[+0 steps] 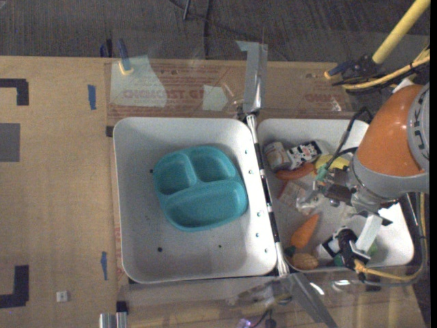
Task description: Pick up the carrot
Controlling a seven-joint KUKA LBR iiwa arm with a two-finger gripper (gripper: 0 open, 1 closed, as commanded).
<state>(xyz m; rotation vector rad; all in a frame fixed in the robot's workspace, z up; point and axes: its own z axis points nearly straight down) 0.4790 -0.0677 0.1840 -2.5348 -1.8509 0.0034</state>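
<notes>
Carrot (305, 230) is what I am after, and from my seat I see it lying in the right bin (403, 248), toward that bin's near-left part, tilted so its thick end points up-right and its narrow end down-left. It is plain orange, smooth and tapered.

My tool (326, 186) sits over the middle of the same bin, at the end of the grey arm (392, 149) with its orange band. Its tip is a dark cluster of metal and cable, and I cannot tell how it stands, open or closed. I see nothing held in it. The carrot lies just below the tool in the picture, near it but apart, with a crumpled clear wrapper (297, 195) between them.

Around the carrot: a small tan, rounded item (306, 260) just beside its narrow end, a red-orange long item (295, 173) above near a can (275, 155), and a black and white carton (304, 154).

In the left bin (136, 183) rests a teal divided plate (199, 187). Both bins stand on the table (54, 183).
</notes>
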